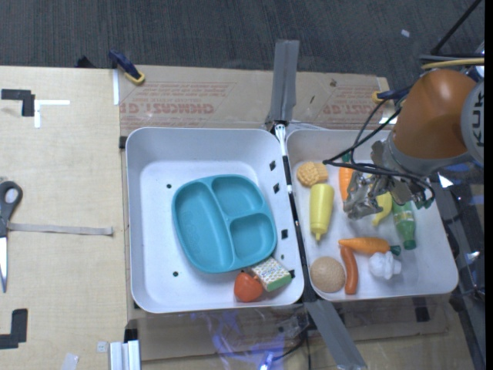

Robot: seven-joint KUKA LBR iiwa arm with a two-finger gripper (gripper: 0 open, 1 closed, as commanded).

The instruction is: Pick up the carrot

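The carrot [367, 245], orange with a small green tip at its right end, lies flat in the right bin [435, 280], near the bin's middle front. My gripper [360, 200] hangs down into the same bin, just behind the carrot and a little to its left, apart from it. The grey wrist and orange band [431, 114] hide part of the bin's back right. Nothing shows as held.
Around the carrot lie a red-orange sausage [350, 272], a white garlic bulb [383, 265], a round bun [328, 274], a yellow bottle [321, 209], a banana [383, 206], a green bottle [405, 228] and an orange piece [346, 182]. The left bin holds a blue divided plate [225, 222], a tomato [248, 287] and a small box [271, 273].
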